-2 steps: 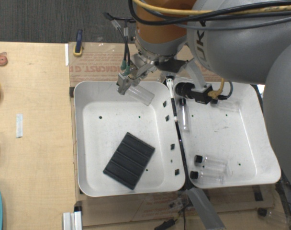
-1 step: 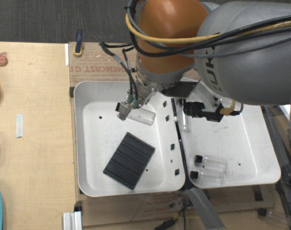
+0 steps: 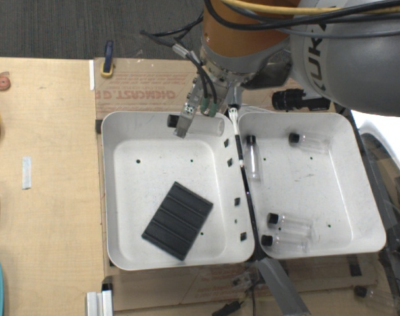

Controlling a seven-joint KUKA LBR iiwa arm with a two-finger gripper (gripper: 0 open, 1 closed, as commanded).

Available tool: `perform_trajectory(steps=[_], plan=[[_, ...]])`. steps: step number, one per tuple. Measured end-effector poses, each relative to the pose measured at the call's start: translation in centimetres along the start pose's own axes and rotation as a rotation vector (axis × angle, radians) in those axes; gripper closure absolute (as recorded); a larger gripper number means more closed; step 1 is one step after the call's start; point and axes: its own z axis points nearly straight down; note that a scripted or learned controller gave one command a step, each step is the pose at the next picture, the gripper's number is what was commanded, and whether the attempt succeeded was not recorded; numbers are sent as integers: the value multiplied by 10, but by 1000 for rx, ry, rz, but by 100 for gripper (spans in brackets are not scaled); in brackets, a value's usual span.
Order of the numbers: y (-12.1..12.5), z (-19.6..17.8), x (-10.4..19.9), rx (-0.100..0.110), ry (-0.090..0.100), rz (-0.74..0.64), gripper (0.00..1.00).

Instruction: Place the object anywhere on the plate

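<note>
A: Where does it stand?

B: The end effector hangs at the upper middle of the frame, over the left bin's far rim, with a clear vial apparently between its fingers.

A: And the plate?

B: The dark ribbed plate lies at lower centre-left, nothing on it. Carrying and placing look left to do.

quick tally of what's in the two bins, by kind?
Black ribbed plate: 1, in the left bin, at
Clear vials with black caps: 4, all in the right bin, at
Total: 5
</note>
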Motion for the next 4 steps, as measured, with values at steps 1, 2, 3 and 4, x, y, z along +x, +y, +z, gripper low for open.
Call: perform_trajectory(steps=[1,2,3,4], plan=[[65,-96,-34,1,2,-169,100],[44,19,7,1,2,-249,100],[64,72,-33,-1,0,-404,100],[27,45,44,0,2,-431,100]])
